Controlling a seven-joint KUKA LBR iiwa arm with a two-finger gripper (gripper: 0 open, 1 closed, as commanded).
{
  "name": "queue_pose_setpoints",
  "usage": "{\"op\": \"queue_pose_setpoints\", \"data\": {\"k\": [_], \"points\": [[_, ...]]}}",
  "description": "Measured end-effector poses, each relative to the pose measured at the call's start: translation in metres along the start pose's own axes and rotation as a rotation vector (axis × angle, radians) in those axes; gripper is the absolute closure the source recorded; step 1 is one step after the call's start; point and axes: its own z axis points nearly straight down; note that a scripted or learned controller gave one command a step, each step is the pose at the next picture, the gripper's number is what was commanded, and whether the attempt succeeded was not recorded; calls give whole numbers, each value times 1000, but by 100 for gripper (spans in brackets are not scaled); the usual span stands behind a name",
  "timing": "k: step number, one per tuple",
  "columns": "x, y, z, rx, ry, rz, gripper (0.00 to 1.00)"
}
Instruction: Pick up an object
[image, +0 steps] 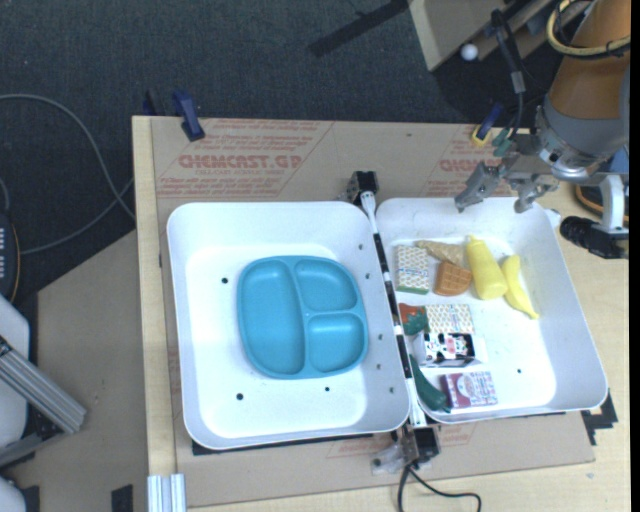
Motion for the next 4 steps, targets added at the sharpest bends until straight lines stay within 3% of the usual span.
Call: {"op": "queue_pose_setpoints", "data": {"k": [1, 2, 3, 4], "points": [[-3, -17, 134, -17, -2, -2, 0], [28, -62, 149, -11, -3, 1, 0], [19, -20, 149, -5, -1, -1, 0], [19, -18, 138, -11, -2, -1, 100]]}}
